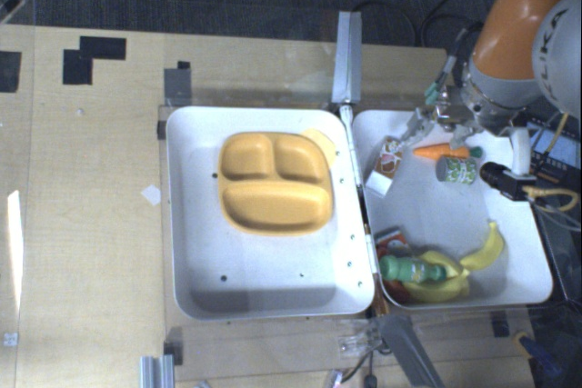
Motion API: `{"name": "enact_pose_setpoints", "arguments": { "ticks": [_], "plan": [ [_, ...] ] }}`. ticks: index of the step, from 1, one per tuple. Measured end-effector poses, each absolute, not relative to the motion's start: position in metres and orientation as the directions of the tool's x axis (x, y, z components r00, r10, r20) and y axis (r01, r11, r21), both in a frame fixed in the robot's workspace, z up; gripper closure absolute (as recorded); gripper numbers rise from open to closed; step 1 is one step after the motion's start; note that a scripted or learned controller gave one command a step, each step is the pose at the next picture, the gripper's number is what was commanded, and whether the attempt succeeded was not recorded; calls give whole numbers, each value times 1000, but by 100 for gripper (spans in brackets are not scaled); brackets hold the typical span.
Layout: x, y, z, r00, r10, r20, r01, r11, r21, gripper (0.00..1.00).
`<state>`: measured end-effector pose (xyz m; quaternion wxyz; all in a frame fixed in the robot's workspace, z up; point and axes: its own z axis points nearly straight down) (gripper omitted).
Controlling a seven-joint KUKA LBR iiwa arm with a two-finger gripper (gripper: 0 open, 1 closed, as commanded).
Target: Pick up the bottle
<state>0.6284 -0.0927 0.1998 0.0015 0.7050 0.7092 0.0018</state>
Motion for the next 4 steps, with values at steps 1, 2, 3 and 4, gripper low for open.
{"name": "enact_pose_setpoints", "arguments": {
  "ticks": [1,2,3,4],
  "plan": [
    [622,-143,104,8,1000,0,1000,-8,7,0],
    [542,-162,141,-134,991,-1,991,134,6,0],
    [605,-158,111,-152,988,-1,988,152,6,0],
    [671,-169,157,-172,985,-4,985,172,10,0]
  ]
}}
